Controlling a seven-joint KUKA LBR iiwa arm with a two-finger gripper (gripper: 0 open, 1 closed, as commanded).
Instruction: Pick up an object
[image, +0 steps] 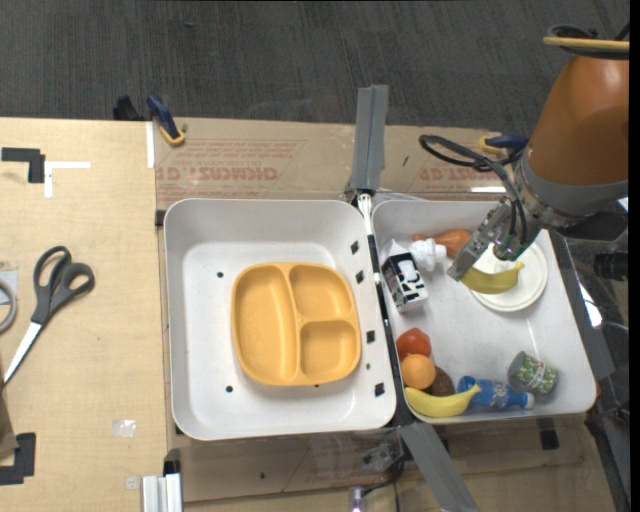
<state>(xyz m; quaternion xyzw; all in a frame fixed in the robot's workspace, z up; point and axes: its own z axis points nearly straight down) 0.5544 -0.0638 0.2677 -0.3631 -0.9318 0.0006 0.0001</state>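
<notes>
Item: grey two-finger tool (487, 250), finger state indeterminable, poised in right shallow white bin (570, 400) over yellow banana piece (497, 279) on round white plate (535, 290) (orange carrot-like toy (453, 241) adjacent); advised: descend centred on banana, fingers straddling it, avoiding plate rim.

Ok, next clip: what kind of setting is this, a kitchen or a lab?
Most likely a robotics lab workbench, not a kitchen. Two white bins sit on a plywood bench, holding toy food like a banana and a yellow divided plate. Scissors lie on the bench.
</notes>
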